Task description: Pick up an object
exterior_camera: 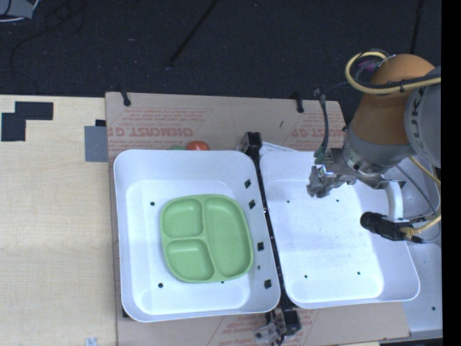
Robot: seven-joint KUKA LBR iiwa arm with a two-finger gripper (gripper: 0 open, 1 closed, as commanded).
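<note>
A pale green plastic plate with three compartments [206,238] lies flat in the middle of the left shallow white bin [137,186], at the frame's lower centre. The grey arm with its orange band [392,99] reaches in from the upper right, its two-finger gripper [319,184] hanging over the right white bin's [338,280] upper left area; whether it is open or closed cannot be told. A small red-orange round object [197,146] sits just behind the left bin's far rim.

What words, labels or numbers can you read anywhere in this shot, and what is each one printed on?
Red print on the cardboard sheet behind the left bin: upside down and blurred, roughly "CHEMCAST GP", not certain.
More red print on the cardboard at the front edge: too small to read.
Dark letters on the grey arm at the right: cut off, possibly part of "KUKA".
The green divided plate and both bins carry no text.
</note>
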